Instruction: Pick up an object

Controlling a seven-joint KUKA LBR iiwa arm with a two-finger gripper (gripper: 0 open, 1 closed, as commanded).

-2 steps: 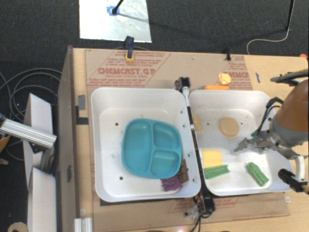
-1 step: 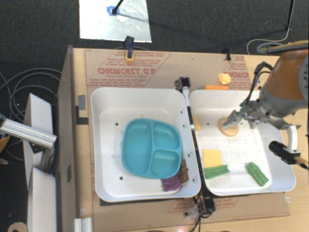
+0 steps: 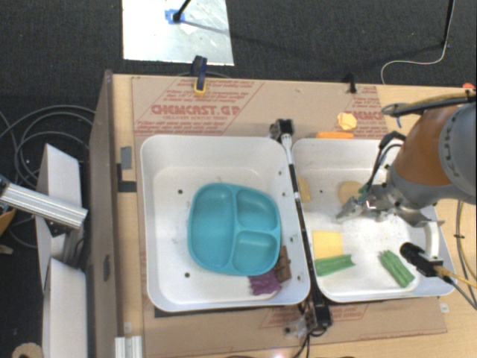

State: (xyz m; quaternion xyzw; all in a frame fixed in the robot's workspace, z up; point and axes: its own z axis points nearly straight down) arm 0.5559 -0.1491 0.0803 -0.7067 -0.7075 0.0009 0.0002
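Note:
My gripper (image 3: 360, 206) is low over the middle of the right bin (image 3: 373, 293), at the end of the grey arm with its orange band (image 3: 425, 151). It hangs just in front of a tan round piece (image 3: 348, 192) near the bin's back. A yellow square block (image 3: 328, 242) lies in front and to the left of the gripper, with a green bar (image 3: 333, 264) right in front of it. A green ridged piece (image 3: 396, 268) lies at the bin's front right. I see nothing lifted off the bin floor.
The left bin (image 3: 160, 222) holds a teal divided plate (image 3: 235, 230), with a purple piece (image 3: 262, 283) and a brown piece (image 3: 284, 265) at its front right. A tan strip (image 3: 304, 191) leans on the divider. Orange (image 3: 335, 134) and yellow (image 3: 346, 121) bits lie behind the right bin.

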